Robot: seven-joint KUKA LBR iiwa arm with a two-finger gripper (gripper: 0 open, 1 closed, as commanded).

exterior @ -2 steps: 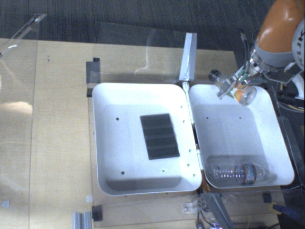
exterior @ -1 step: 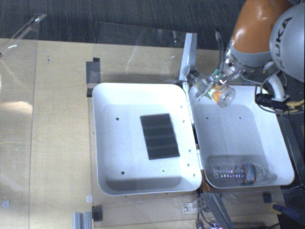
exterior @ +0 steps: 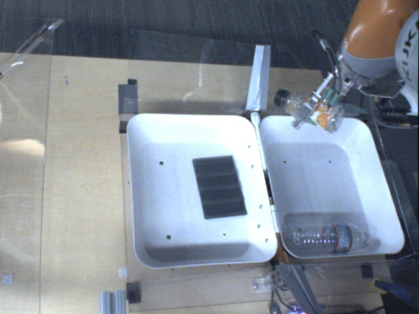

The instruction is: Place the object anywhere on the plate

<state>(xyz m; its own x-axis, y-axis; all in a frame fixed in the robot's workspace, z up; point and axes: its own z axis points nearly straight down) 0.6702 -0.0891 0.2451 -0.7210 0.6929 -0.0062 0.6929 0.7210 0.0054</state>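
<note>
Camera view: the gripper (exterior: pixel 313 112) hangs over the far edge of the right bin (exterior: pixel 373 175), its fingers pinching a clear plastic bottle (exterior: pixel 308 107) with a dark cap and orange label. The dark ridged plate (exterior: pixel 219 186) lies in the left bin (exterior: pixel 150 175), well apart from the gripper, down and to its left. A second clear bottle (exterior: pixel 322 237) lies on its side along the right bin's near wall, below the gripper.

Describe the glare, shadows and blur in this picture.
Camera view: soft overall; glare whitens the left bin and a clear panel at far left; shadow pools along that bin's near wall; the clear bottle is faint against the right bin; the pincer looks slightly blurred.
</note>
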